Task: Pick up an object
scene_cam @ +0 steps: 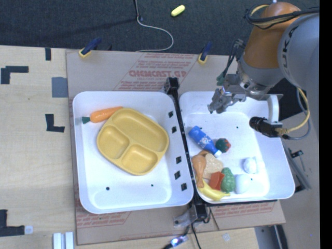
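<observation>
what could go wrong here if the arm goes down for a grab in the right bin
1. The gripper hovers over bare floor at the far end of the right white bin, apart from the toys, so a straight descent likely grabs nothing.
2. The blue plastic bottle lies slanted and may roll off.
3. The yellow toy banana sits packed among other pieces near the bin's front, so a grab there may catch two.

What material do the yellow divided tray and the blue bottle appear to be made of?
The yellow three-compartment tray looks like moulded plastic with a matte, even colour. The small blue bottle with a white cap is probably glossy plastic, judging by its printed label.
</observation>
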Robot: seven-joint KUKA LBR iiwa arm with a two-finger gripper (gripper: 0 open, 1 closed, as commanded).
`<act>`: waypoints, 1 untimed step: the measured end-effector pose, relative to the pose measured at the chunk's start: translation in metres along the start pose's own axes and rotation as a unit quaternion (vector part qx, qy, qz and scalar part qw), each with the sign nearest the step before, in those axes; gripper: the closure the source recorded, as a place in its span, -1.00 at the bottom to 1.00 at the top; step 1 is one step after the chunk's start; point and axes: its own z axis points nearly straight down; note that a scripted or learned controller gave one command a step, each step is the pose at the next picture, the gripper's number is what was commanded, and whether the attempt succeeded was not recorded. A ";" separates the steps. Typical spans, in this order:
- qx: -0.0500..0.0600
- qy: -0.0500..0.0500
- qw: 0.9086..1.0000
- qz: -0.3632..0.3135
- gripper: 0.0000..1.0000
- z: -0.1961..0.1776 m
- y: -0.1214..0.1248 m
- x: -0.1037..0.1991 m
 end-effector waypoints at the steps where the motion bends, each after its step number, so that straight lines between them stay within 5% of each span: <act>1: 0.000 0.000 1.000 0.000 1.00 0.011 -0.027 0.042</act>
